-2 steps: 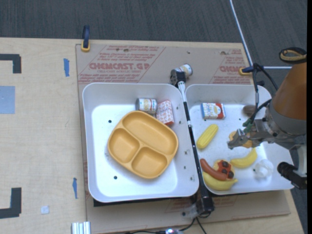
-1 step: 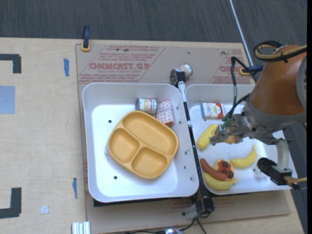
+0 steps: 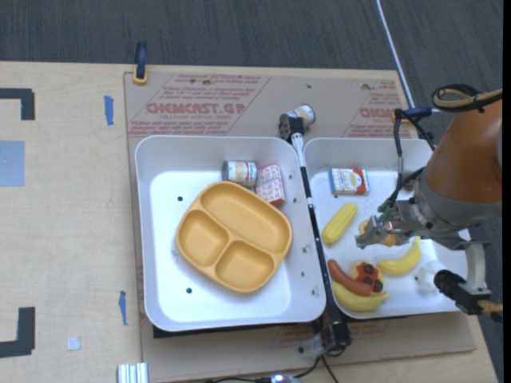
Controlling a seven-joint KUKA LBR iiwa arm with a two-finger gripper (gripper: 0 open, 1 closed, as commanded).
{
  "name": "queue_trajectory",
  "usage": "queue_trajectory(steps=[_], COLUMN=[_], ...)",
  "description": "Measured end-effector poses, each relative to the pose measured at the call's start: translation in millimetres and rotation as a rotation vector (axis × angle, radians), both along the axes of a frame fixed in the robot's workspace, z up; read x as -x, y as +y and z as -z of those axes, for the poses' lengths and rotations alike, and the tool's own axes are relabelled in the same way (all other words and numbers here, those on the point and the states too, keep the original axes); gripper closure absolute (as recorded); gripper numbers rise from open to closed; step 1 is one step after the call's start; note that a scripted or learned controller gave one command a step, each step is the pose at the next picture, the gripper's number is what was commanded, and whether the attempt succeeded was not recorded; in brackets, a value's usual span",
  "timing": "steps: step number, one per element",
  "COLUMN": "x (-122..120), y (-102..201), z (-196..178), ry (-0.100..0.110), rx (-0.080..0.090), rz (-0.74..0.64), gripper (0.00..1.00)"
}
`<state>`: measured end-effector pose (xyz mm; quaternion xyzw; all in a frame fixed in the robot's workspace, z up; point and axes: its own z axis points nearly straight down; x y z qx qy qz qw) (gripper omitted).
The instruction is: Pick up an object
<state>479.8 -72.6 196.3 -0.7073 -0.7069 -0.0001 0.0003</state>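
Two bins (image 3: 152, 214) sit on the counter (image 3: 64, 238). Left: one tray (image 3: 233, 236), one carton (image 3: 270, 183), one can (image 3: 239, 171). Right: one box (image 3: 348, 181), one corn (image 3: 339, 223), one banana (image 3: 401, 260), one hotdog (image 3: 350, 278). The arm (image 3: 467, 166) reaches over the right bin; its end effector (image 3: 374, 234) hangs low near the corn, grip unclear.

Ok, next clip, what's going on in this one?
The arm reaches in over the right bin, its gripper low among toy foods: a corn cob, a banana, a hot dog and a small carton. I can't tell whether it has hold of anything. The left bin holds a yellow divided plate, a can and a small packet, all untouched.
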Motion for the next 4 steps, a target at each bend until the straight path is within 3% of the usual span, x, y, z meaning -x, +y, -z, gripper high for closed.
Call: queue_trajectory(steps=[1,2,3,4], x=[0.4,-0.8,0.6,-0.8], y=[-50.6,25.9,-10.5,68.6], z=[7.0,-23.5,-2.2,-22.6], ry=[-0.001,-0.003,0.002,-0.004], rx=[0.001,0.0,0.0,0.0], rz=[0.0,-0.003,0.0,-0.002], gripper=[1.0,1.0,1.0,1.0])
